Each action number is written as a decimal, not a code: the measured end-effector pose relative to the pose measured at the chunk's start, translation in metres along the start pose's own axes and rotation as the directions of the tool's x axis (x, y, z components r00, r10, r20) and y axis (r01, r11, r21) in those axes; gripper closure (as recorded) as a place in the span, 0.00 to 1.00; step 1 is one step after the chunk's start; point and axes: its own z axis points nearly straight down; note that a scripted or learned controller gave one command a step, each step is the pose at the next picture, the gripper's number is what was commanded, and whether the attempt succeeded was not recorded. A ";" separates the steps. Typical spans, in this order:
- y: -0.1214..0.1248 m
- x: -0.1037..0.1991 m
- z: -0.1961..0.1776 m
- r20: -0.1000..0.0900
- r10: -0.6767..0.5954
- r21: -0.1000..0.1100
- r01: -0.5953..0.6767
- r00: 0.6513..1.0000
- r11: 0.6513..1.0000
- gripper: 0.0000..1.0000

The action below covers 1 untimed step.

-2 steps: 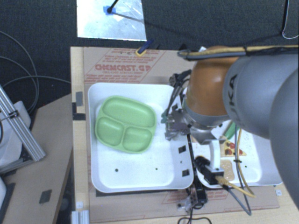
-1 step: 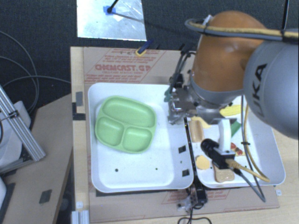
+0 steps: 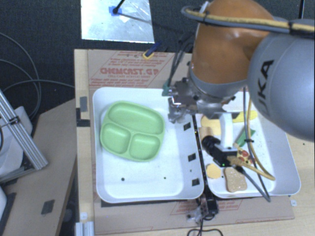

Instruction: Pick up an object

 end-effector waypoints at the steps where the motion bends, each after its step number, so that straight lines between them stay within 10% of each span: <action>1: -0.014 0.001 -0.085 -0.003 0.000 -0.006 0.000 1.000 1.000 1.00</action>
